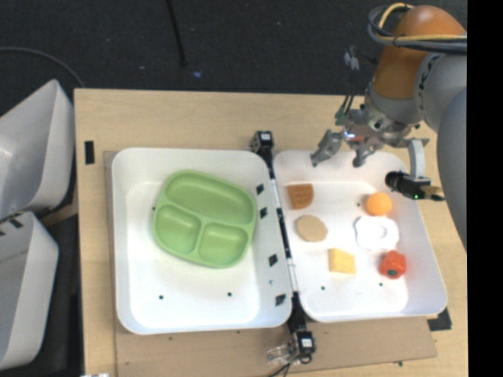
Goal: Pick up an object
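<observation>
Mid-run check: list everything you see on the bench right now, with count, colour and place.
Bins: 2, white, side by side on the bench, left bin and right bin.
Divided plate: 1, green, in the left bin.
Brown square piece: 1, right bin, upper left.
Tan round piece: 1, right bin, below the brown one.
Yellow block: 1, right bin, lower middle.
Orange ball: 1, right bin, upper right.
White round item: 1, below the ball.
Red item: 1, right bin, lower right.
Gripper: 1, grey, open, above the right bin's far edge, holding nothing.
</observation>
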`<state>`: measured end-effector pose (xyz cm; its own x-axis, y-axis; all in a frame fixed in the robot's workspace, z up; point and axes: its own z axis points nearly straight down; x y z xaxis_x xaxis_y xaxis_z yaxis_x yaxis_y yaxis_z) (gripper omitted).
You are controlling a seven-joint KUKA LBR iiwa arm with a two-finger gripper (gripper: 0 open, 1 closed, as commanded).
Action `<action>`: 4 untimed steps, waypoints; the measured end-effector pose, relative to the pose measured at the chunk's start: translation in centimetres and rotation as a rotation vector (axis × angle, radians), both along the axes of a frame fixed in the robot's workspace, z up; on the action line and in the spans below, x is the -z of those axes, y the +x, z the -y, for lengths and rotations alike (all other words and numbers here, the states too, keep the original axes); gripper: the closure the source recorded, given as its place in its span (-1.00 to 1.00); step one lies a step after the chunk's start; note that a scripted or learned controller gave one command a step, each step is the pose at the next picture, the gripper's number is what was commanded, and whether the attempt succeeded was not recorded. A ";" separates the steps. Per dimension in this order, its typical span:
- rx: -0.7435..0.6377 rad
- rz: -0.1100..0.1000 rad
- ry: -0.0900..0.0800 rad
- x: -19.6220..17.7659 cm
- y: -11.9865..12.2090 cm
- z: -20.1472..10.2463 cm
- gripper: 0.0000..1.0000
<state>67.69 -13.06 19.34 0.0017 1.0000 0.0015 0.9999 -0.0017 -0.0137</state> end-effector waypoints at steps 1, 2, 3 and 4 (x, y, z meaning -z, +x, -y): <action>-0.002 0.015 -0.001 -1.0 0.3 0.0 -1.00; -0.001 0.012 -0.003 3.8 -0.4 0.7 -1.00; 0.000 0.016 -0.003 8.8 -0.4 0.9 -1.00; -0.001 0.025 -0.005 7.1 -0.1 1.0 1.00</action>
<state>67.60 -14.02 12.20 0.0004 1.0000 -0.0039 0.9999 -0.0004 0.0118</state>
